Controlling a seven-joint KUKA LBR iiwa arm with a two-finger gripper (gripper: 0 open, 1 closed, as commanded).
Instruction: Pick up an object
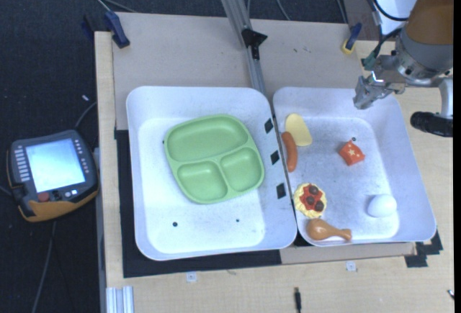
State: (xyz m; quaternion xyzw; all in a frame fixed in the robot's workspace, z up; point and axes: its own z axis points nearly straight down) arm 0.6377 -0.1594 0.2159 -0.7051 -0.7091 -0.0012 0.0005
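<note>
Our gripper (364, 97) hovers over the right bin's (410, 160) far corner; we cannot tell its jaws' state. Descending here risks striking the rim, missing the red toy (351, 152).

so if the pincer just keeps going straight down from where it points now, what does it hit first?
Probably bare floor of the right bin near its far rim. The pincer hangs over that corner, and the closest item, the red toy, sits nearer the camera. Depth is unclear from one slanted view.
</note>
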